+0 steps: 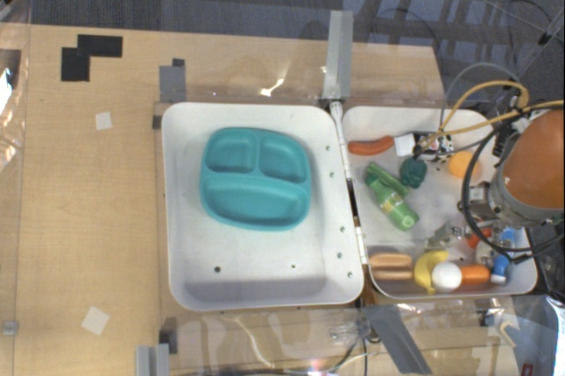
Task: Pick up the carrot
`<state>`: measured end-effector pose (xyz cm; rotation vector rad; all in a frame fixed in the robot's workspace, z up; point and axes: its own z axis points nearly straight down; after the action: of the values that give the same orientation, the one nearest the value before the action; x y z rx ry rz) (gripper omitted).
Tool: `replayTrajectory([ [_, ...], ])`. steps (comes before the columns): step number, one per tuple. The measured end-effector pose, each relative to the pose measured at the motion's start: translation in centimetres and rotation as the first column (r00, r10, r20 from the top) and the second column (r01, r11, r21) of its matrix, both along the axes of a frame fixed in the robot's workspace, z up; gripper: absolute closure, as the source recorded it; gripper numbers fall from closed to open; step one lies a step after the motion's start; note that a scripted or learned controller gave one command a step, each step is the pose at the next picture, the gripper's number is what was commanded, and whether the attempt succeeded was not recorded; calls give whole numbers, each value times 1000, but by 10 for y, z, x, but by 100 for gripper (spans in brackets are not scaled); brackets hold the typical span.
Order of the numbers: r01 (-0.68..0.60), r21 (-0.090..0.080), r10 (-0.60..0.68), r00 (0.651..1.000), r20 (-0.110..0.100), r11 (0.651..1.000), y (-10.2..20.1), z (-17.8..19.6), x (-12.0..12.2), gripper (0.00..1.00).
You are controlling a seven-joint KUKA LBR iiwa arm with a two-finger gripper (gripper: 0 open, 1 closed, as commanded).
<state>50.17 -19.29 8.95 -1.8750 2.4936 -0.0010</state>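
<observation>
hovering: my gripper (491, 258) over right bin (433, 205), near corner
fingers: state unreadable from here
carrot (474, 274): beside white ball (447, 276), free

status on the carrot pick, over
Arm over right bin's right side, pincer state unclear. Carrot lying at bin's front edge, not held. White ball and yellow toy tight against it.

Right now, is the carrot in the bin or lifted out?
In the bin: the carrot lies flat on the right bin's floor near its front edge.
</observation>
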Motion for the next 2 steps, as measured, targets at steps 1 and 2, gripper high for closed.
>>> replayTrajectory([
  [1,-234,-15,234,972,-7,972,-13,65,-12,0],
  [2,-477,-7,477,879,-10,879,-7,30,-13,0],
])
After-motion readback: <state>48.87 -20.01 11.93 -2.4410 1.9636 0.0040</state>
